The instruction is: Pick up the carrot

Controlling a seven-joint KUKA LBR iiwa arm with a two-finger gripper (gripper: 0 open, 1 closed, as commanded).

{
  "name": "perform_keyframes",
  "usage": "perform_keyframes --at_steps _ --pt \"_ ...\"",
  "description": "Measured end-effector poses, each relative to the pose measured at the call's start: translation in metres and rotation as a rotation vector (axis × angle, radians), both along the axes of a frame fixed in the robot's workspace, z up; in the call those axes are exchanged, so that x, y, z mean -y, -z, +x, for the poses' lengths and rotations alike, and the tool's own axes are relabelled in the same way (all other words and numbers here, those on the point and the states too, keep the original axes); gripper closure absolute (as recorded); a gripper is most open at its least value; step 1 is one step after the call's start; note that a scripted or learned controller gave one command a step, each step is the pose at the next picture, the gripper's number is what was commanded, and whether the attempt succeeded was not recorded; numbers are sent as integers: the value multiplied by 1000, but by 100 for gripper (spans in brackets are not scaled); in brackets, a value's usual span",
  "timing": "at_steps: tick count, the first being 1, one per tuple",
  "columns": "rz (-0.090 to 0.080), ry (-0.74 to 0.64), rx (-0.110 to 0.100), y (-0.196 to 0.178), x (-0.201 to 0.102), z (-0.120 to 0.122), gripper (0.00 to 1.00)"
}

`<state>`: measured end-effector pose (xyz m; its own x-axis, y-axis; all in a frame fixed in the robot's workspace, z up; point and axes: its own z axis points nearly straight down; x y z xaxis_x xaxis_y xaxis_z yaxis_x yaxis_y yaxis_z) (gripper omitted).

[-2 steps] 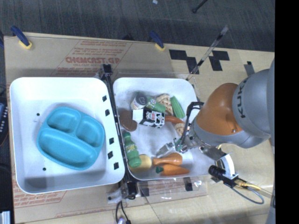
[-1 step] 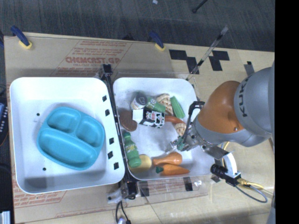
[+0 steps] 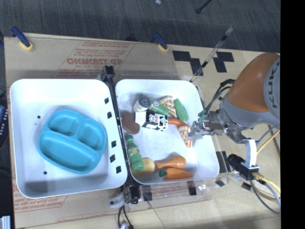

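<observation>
The carrot, orange with a green stub at its left end, lies flat along the near wall of the right bin. My gripper hangs over the right side of that bin, well behind the carrot and apart from it. Right under the gripper's tip lies a small pale orange piece; whether it is touched I cannot tell.
An orange drumstick-like toy and a yellow-green toy lie beside the carrot. Further back sit a green vegetable, a black-and-white box, a small can and a brown disc. The left bin holds a blue divided tray.
</observation>
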<state>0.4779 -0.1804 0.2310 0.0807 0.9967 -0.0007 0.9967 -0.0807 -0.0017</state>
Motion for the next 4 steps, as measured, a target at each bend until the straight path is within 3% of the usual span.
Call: perform_keyframes --at_steps 1,2,3,4 --pt "1 0 -3 1 0 -1 0" --pt "4 -130 -6 137 -40 -2 0" --pt "-1 -570 -1 139 12 -1 0" --pt "-1 -582 -2 129 10 -1 100"
